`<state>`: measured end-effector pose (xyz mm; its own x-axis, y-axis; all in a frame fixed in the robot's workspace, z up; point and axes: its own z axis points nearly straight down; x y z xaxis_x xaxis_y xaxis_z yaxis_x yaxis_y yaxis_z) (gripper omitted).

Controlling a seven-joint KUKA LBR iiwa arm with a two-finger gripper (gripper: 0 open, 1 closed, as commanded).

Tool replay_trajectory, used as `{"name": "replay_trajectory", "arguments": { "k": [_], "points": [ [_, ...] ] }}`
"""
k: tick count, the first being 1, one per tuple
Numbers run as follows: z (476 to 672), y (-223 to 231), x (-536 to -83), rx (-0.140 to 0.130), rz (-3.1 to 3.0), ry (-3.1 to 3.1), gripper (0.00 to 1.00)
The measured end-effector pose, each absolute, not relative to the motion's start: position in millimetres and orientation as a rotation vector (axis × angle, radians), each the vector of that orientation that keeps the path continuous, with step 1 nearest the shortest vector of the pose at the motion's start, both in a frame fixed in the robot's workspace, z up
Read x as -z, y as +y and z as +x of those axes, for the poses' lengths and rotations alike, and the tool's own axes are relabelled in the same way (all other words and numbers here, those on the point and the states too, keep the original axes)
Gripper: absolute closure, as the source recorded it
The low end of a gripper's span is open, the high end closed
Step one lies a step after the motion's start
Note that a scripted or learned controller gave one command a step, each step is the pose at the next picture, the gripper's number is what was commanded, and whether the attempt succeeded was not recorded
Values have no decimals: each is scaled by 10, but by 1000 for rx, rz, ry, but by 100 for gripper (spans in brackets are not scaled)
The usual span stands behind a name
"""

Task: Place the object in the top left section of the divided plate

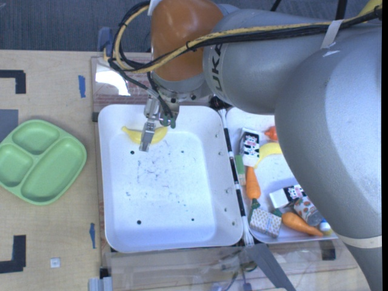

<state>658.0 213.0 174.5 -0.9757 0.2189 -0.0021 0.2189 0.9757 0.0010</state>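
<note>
So the banana (138, 133) is lying flat near the top-left corner of the left bin (182, 223), and the gripper (153, 126) is right down on top of it. The jaws straddle its middle, yellow poking out either side, but honestly can't tell if they're actually clamped. The green divided plate (41, 160) sits well off left on the wooden surface (54, 71).

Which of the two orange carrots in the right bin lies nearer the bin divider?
The upright orange carrot beside the divider; the other orange carrot lies farther right, near the front.
</note>
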Motion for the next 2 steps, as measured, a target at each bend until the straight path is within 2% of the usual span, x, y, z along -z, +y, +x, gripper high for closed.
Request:
{"name": "replay_trajectory", "arguments": {
  "k": [1, 2],
  "points": [
    [6483, 2252, -1876, -3, 21, 3139, 0],
    [6647, 2260, -1047, -4, -333, 3120, 0]
  ]
}}
